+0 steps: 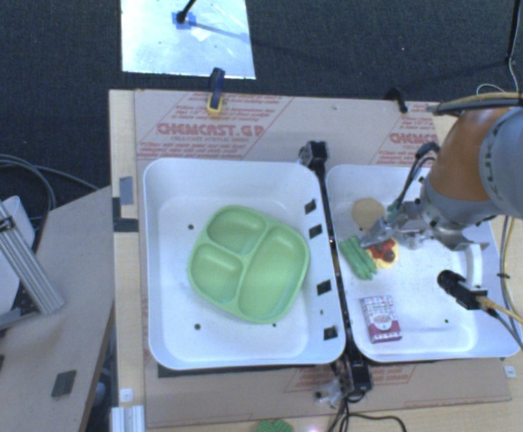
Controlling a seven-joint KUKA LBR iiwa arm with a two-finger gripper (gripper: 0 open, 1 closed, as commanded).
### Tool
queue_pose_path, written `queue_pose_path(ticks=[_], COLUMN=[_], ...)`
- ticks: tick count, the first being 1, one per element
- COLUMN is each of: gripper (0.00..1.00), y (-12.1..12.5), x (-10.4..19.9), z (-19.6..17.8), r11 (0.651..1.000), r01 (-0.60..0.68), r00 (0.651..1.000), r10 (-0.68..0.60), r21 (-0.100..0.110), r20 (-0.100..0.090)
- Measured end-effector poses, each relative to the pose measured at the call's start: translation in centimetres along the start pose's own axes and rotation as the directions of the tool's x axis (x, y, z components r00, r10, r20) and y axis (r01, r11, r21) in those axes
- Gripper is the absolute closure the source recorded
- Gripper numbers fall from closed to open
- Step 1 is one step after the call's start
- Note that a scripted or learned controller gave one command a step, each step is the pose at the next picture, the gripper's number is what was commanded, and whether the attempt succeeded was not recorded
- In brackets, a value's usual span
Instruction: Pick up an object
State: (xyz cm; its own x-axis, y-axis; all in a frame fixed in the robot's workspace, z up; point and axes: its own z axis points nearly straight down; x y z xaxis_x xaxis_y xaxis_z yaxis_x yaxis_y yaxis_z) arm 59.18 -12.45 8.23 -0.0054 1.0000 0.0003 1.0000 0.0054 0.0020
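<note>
— Where is the gripper (385, 239) at this moment?

— It is low over the right bin (432, 327), in the upper left part of it. Whether it is open or closed I cannot tell; the metal parts cover each other from this side.

— Does it hold something?

— I do not see anything held. A small red and yellow thing (385, 256) lies just below the tip, very close, but I cannot say if they touch. Just beside it, toward the wall between the two bins, lies a green pod (358, 259), long and slanted on the white floor.

— And the other things in this bin?

— A tan disc (367, 211) lies flat a little behind the gripper, near the back wall. A red and white packet (382, 319) lies near the front wall, well apart from the gripper.

— What about the arm (513, 160)?

— It comes in from the right, grey, with the orange band (459, 156) above the wrist, and it bends down into the bin.

— And the left bin (171, 214)?

— It holds a green plate (247, 264) with three compartments, lying flat near the middle. Both bins stand side by side on the brown surface (243, 124).
</note>
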Motion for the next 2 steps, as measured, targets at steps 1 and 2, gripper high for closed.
queue_pose_path(ticks=[1, 2], gripper=[1.0, 1.0], y=[0.2, -1.9], x=[-0.1, 5.5], z=[-1.6, -10.8], r11=[1.0, 1.0], r01=[0.001, 0.004], r00=[1.0, 1.0], r10=[-0.001, -0.004], r21=[-0.006, -0.007], r20=[0.001, -0.002])
